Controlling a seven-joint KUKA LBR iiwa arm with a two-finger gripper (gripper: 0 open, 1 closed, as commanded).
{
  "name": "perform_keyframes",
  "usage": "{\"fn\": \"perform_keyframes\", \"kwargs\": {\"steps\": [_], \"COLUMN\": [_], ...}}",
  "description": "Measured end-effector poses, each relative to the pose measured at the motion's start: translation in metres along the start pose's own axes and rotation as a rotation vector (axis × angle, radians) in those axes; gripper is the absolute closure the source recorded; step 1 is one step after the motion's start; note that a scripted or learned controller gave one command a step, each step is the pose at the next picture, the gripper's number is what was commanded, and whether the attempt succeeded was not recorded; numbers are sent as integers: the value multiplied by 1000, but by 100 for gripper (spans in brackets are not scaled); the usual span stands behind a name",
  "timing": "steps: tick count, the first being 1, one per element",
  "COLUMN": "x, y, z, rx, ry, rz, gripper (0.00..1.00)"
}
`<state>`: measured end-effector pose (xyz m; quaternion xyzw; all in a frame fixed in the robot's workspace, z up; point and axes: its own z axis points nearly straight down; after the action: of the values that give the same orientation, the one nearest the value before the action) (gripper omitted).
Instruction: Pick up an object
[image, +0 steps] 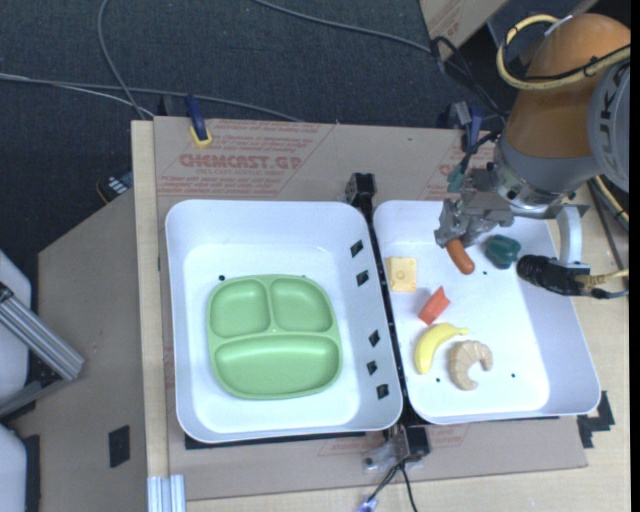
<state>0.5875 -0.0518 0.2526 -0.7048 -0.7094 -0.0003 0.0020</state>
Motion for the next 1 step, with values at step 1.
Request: {"fn": "perform_keyframes", "kwargs": {"steps": [1], "x": [62], "y": [-16], "z": [4], "rx": [2], "ry": [0], "rz": [0], "gripper": [100]}}
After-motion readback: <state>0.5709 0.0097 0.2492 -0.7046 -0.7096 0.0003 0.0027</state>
